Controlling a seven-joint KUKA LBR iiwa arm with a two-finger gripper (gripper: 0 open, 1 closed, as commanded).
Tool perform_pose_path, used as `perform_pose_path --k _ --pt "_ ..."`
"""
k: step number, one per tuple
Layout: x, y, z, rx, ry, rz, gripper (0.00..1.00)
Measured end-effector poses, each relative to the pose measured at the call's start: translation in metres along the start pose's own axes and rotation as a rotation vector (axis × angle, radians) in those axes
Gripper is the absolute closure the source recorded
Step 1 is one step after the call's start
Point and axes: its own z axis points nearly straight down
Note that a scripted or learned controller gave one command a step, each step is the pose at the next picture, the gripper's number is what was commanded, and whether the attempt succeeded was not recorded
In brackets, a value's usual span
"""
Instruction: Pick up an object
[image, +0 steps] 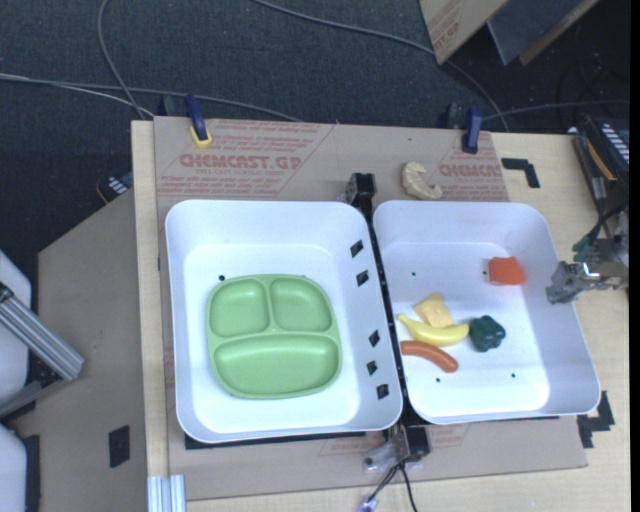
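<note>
Banana (437, 331) apart from gripper (566, 285)

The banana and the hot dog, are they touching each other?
Apart. The camera view shows white bin floor between the banana and the hot dog.

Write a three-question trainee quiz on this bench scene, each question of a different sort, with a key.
1. True or false: the green divided plate lies in the same bin as the banana.
2. Multiple choice: which item lies nearest the gripper? A) the orange block B) the sausage C) the cheese wedge
3. Fill in: the dark green item lies just to the ____ of the banana in the camera view.

Key: 1 false, the plate is in the left bin, the banana in the right bin. 2 A. 3 right.
</note>
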Motion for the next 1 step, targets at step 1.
perform_pose_path --k 1 --pt "0.0508 0.0081 0.0051 0.004 0.004 -0.005 1.0"
